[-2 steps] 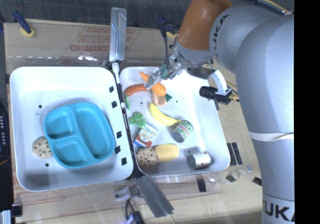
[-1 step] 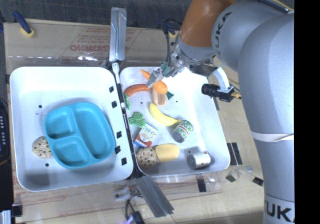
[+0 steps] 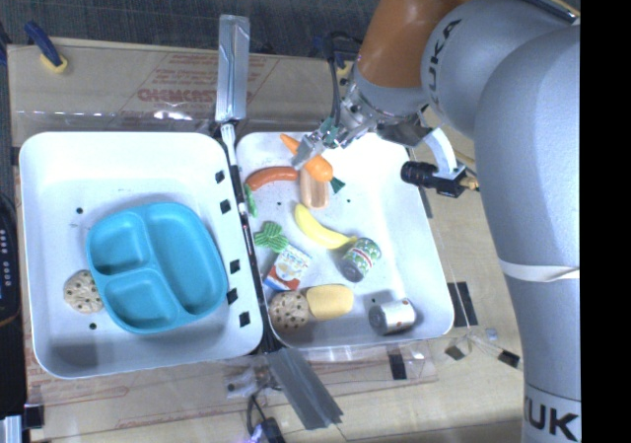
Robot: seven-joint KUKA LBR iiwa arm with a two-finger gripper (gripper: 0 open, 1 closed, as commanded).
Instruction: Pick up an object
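My gripper (image 3: 323, 138) hangs over the far left part of the right bin (image 3: 419, 234), low above the toys. Just beneath it sit an orange carrot-like piece (image 3: 317, 170) and a tan cylinder (image 3: 313, 193). A small orange piece (image 3: 288, 143) lies to its left, and a red-orange sausage (image 3: 270, 177) lies by the bin's left wall. Further forward are a banana (image 3: 320, 227), a green-labelled can (image 3: 362, 257), a silver can (image 3: 391, 315), a yellow bun (image 3: 330, 301), a cookie (image 3: 289, 309), a green leafy toy (image 3: 268, 237) and a small packet (image 3: 289, 266).
The left bin (image 3: 59, 175) holds a blue divided plate (image 3: 153, 263) and a cookie (image 3: 82, 291) at the plate's left. A metal divider (image 3: 233, 66) runs between the bins. The arm's grey body fills the right side above the bench.
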